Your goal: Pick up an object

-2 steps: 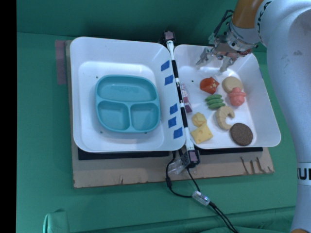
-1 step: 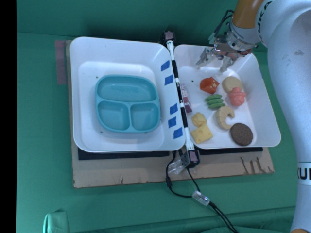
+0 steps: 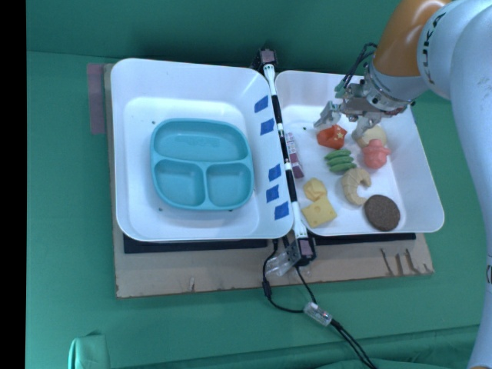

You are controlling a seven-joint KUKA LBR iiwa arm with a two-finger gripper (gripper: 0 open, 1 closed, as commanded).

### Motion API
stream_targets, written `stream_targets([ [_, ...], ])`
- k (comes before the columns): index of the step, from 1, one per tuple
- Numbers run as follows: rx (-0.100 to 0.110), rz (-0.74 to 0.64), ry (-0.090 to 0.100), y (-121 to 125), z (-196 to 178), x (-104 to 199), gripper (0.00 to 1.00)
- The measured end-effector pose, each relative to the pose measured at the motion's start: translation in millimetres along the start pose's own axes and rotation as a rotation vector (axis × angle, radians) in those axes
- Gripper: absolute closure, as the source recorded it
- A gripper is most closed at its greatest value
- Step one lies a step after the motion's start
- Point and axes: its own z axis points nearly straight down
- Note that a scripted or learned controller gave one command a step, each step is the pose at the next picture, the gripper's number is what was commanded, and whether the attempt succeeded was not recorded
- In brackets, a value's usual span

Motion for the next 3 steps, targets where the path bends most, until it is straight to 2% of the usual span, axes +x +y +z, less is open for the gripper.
stream_targets([
  [1, -0.018, 0.005, -0.006, 4, -18, -3, 1.0],
  [2, -0.017, 0.006, -0.005, 4, -18, -3, 0.0],
  [3, -0.006, 0.0, 0.0, -61, -2, -34, 0.0],
])
